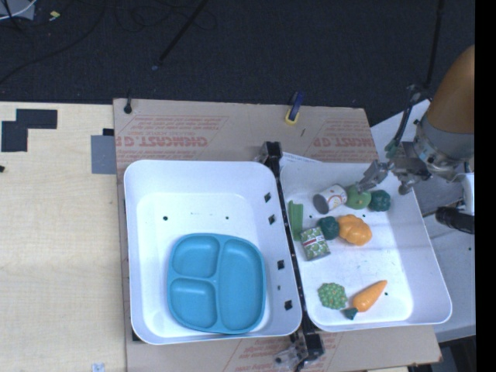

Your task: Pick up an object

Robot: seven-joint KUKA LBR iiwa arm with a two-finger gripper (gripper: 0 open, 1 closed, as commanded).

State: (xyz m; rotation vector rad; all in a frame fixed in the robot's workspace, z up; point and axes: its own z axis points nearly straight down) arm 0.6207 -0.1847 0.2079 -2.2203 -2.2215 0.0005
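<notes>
End effector (391, 173) hovers at the right bin's (422, 231) upper edge, fingers spread, gripping nothing. Nearest candidate, the green ball (358, 199), lies just beside it. Grasp not yet made.

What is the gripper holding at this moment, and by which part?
Nothing. The gripper hangs over the right bin, just above the light green ball, and no object sits between its fingers.

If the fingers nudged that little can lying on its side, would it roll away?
Probably. The can lies on its side on the smooth bin floor, so it may roll. It looks toy-sized, likely light. The green ball beside it might stop it.
</notes>
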